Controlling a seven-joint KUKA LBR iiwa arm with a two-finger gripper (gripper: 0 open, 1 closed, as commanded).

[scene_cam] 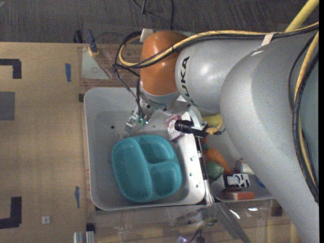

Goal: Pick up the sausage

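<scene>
Above the left bin point(96, 151), the gripper point(135, 119) hangs beside a teal divided plate point(147, 167); whether anything is pinched cannot be told. No sausage can be picked out among toys in the right bin point(243, 199).

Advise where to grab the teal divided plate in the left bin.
Pinch the teal plate by its raised rim at the view-left edge, from straight above. It lies flat, so only the rim is pinchable, and bare floor of the white bin lies beside that edge.
</scene>
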